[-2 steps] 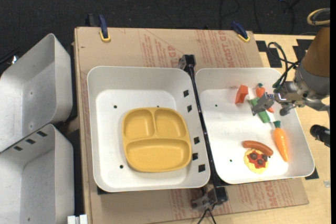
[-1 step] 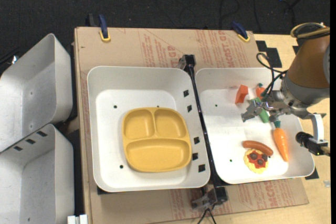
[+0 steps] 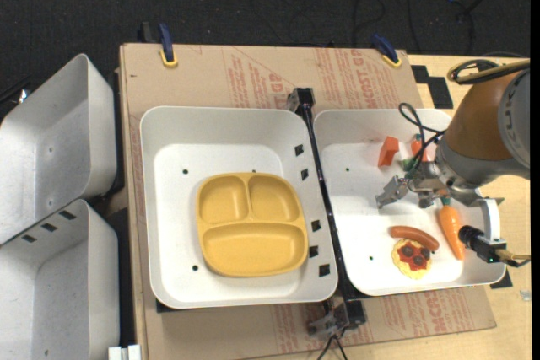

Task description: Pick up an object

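Toy pizza (image 3: 413, 257) is lying nearest you, by the front wall of the right bin (image 3: 354, 265).

Just behind it you are seeing a sausage (image 3: 414, 236) lying crosswise and a carrot (image 3: 451, 230) with its long axis running front to back, leaf end farthest from you. The gripper (image 3: 395, 192) is hanging low over bare floor just behind and left of both, so the sausage is sitting toward you and slightly right of it; you cannot tell how far its jaws are parted, and nothing is showing between them. Farther back an orange block (image 3: 387, 151) is waiting. The left bin (image 3: 160, 181) is holding a yellow divided tray (image 3: 251, 224), its compartments bare.
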`<state>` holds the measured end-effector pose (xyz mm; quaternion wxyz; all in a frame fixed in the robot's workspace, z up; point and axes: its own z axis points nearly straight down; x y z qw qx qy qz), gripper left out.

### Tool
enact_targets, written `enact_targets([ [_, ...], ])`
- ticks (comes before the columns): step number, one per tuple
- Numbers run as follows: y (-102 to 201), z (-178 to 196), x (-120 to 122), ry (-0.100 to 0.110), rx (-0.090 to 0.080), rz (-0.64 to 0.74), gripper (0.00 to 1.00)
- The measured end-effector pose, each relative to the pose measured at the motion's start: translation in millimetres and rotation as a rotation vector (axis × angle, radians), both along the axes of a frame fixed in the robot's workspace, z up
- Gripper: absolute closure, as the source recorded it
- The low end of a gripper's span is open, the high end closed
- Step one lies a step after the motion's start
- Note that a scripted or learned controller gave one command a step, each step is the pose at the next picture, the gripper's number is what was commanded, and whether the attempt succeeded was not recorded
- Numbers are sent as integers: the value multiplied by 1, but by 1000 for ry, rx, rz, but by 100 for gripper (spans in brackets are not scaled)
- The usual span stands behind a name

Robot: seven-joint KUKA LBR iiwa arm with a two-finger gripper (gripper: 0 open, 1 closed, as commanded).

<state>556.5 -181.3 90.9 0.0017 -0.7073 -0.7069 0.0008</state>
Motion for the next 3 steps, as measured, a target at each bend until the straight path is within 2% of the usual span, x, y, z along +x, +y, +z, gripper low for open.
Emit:
enact_targets([
  [1,0,12,1,-4,-2,-1,100],
  [3,5,98,-4,-7,-3,3,100],
])
